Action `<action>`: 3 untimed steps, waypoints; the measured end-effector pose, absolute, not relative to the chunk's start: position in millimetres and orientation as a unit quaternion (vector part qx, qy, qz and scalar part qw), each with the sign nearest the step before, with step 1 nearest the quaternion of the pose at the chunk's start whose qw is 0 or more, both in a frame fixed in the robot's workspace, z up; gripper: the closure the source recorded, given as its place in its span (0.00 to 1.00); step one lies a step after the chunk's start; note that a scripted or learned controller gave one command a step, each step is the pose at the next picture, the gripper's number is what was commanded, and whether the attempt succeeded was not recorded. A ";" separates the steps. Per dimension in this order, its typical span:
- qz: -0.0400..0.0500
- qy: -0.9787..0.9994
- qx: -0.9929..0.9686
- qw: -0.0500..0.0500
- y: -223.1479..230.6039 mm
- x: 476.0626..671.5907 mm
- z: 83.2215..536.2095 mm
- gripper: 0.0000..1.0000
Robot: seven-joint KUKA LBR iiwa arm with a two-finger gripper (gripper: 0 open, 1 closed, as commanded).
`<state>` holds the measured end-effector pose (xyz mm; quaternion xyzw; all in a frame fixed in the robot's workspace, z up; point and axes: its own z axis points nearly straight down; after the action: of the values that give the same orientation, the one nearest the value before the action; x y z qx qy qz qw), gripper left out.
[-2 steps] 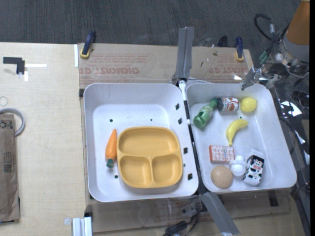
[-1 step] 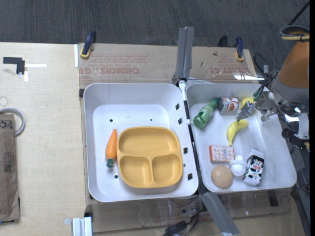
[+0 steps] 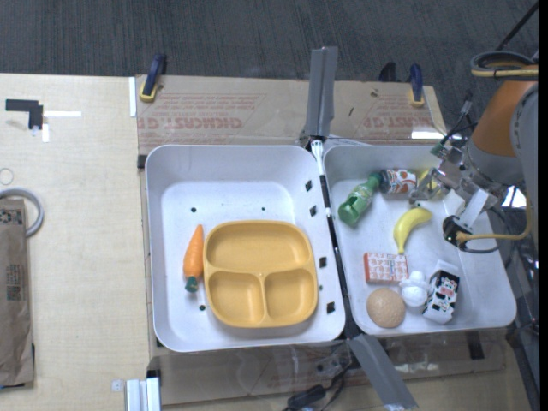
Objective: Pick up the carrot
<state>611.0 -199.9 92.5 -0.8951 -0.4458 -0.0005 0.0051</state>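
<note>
Gripper (image 3: 425, 187): over right bin (image 3: 492, 315), opening cannot be told, nothing visibly held. Carrot (image 3: 194, 253): left bin (image 3: 163, 229), beside yellow tray (image 3: 257, 272); likely light, rigid, smooth; grasp mid-body across width.

Bright, even light falls from overhead across the pale wooden desk (image 3: 68, 255). The two shallow white plastic bins (image 3: 171, 315) are close to washed out, with soft glare on their rims and only faint, short shadows under their contents. The dark grey carpeted floor (image 3: 214, 15) beyond the desk's far edge stays dim. Focus is fairly sharp throughout, slightly grainy; straight edges bow a little towards the corners.
</note>
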 end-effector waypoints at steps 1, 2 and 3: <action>0.018 -0.408 -0.913 0.009 -167.4 632.7 111.5 0.00; 0.001 -0.457 -0.889 0.006 -199.1 635.7 90.3 0.00; 0.002 -0.458 -0.889 0.003 -200.9 636.1 100.5 1.00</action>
<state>636.1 -200.9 100.5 -0.8887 -0.4584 0.0017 0.0026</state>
